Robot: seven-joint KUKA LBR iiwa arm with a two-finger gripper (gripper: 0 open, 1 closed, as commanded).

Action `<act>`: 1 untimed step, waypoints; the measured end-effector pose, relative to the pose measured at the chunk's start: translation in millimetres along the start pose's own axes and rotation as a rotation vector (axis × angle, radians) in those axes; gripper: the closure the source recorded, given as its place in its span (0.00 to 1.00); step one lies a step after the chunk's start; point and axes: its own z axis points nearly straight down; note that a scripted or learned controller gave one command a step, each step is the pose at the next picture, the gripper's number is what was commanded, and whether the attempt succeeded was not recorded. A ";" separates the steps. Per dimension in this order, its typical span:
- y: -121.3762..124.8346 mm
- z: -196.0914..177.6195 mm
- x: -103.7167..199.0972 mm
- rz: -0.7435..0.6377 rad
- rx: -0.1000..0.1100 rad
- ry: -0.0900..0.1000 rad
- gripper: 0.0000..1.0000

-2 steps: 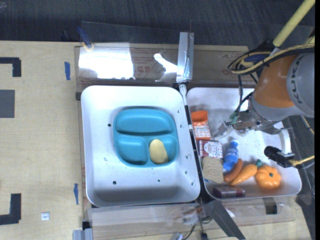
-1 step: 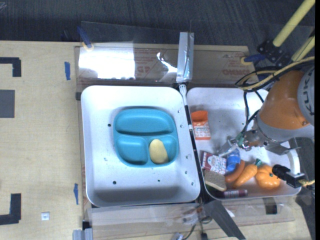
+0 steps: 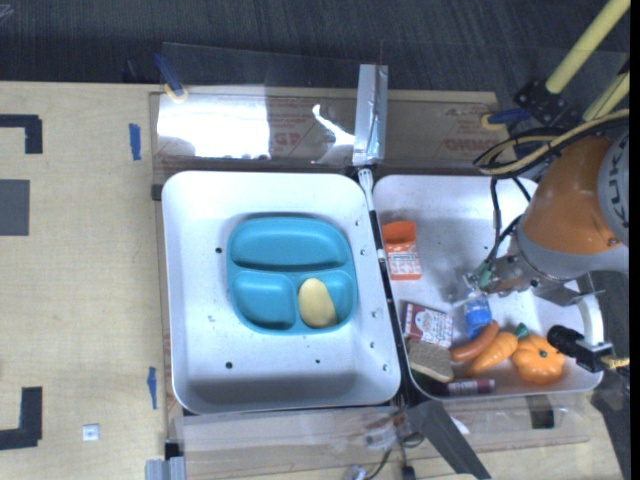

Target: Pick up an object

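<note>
Blue plastic makes up the three-part tray [image 3: 285, 268] lying flat in the left white bin [image 3: 190, 268]; you can see a pale yellow lemon-shaped toy [image 3: 317, 303] in its lower right part, kept there by the low walls so it will not roll.

Look at the right white bin [image 3: 450, 208]; that is where the small things are piled, mostly along the near edge. You have an orange and white carton [image 3: 401, 249] near the wall between the bins, a red and white packet [image 3: 426, 323] below it, a brown sponge-like block [image 3: 432, 360] by the near rim, an orange carrot toy [image 3: 485, 347], a small orange pumpkin toy [image 3: 538, 360], and a little blue-capped bottle [image 3: 477, 314].

The grey and orange arm comes in from the right and its gripper [image 3: 488, 278] hangs low over that pile, just above the bottle; you cannot tell if it is open or closed, and nothing can be seen held in it.

My guess is that the bottle is the thing to grab, because it sits right under the tip; the carrot touches it, so it may get bumped.
</note>
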 end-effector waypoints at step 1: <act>56.2 -92.5 37.3 0.098 0.005 0.002 1.00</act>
